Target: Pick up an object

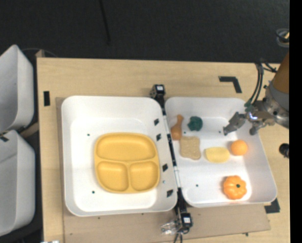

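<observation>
Orange ball (pixel 239 147) just below fingers (pixel 235 122).

Two bins sat side by side on the worktop (pixel 140 80), touching along the middle of the frame. The left bin (pixel 80 115) held a divided plate (pixel 126 162) near its centre. In the right bin (pixel 257 186), a drumstick (pixel 177 127) lay at the upper left beside the shared wall, with a broccoli floret (pixel 195 123) just right of it. Below them a slice of bread (pixel 190 148) lay left of a potato (pixel 217 154), and an orange (pixel 239 147) lay right of the potato. A pumpkin (pixel 234 187) sat toward the lower right. The gripper (pixel 245 124) hung over the bin's upper right, above the orange.
</observation>
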Tool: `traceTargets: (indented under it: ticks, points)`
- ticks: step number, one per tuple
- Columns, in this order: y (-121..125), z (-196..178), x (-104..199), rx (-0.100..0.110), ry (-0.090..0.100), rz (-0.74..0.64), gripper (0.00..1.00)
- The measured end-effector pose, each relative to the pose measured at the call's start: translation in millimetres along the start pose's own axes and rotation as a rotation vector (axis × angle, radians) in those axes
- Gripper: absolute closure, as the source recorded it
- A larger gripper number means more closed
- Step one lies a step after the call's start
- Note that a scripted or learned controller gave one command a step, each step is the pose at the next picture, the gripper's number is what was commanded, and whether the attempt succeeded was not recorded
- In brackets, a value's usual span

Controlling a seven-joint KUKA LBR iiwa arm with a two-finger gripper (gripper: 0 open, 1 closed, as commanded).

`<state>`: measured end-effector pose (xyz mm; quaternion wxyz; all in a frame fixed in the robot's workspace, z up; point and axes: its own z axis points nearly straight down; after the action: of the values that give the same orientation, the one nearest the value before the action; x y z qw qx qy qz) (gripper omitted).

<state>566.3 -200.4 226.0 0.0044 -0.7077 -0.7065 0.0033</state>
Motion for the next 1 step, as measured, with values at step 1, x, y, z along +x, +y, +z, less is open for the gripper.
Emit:
traceTargets:
  ticks: [1]
  points:
    - [2.6, -6.7, 0.4, -0.012, -0.003, -0.003, 0.0]
